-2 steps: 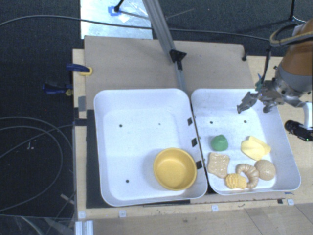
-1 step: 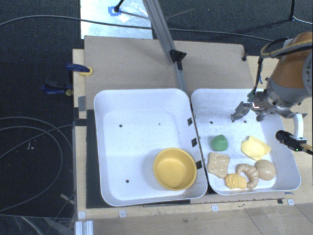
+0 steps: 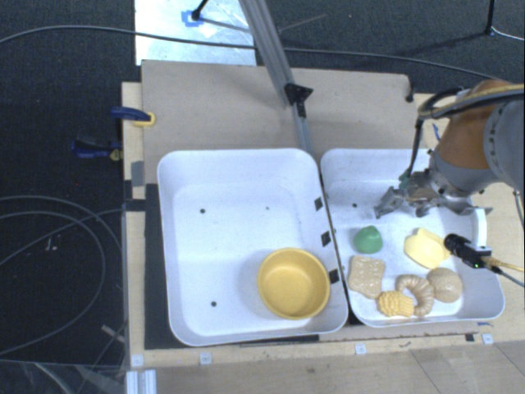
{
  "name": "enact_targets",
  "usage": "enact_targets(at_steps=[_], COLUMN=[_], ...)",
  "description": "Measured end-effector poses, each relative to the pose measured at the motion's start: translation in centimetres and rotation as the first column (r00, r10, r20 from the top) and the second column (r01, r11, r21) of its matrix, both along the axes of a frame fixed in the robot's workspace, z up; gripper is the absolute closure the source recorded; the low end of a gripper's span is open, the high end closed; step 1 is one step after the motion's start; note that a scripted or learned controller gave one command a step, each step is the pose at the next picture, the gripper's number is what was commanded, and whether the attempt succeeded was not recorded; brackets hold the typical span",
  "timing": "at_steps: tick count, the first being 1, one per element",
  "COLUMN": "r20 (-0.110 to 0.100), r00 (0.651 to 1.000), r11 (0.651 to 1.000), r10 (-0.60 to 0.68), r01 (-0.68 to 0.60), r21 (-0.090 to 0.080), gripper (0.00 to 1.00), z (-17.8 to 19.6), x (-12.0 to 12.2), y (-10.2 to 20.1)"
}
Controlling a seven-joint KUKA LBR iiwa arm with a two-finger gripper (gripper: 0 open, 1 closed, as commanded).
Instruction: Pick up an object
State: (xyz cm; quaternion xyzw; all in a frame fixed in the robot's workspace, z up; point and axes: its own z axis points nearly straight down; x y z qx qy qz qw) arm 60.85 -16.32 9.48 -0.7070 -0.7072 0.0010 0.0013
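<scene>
Above the right bin hangs the tool, its state impossible to tell, no readable writing anywhere

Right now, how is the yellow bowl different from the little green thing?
The yellow bowl is much bigger than the green thing. The bowl is hollow and open on top; the green thing is a solid lump. The bowl sits in the left bin, the green thing in the right bin. Both look roundish.

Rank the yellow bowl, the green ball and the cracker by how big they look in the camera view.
Largest to smallest:
1. yellow bowl
2. cracker
3. green ball
The cracker and the ball look close in size.
</scene>
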Motion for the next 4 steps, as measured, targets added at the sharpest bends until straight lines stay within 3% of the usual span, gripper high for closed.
enact_targets(at_steps=[1,3,4], r20=[0.008,0.011,0.003], r00=[1.0,1.0,1.0], r11=[1.0,1.0,1.0], r10=[0.0,0.006,0.008], r01=[0.0,-0.006,-0.008], r21=[-0.002,-0.003,0.001], gripper=[1.0,1.0,1.0], z=[1.5,11.0,10.5], x=[0.2,0.7,-0.8], y=[-0.1,0.3,5.1])
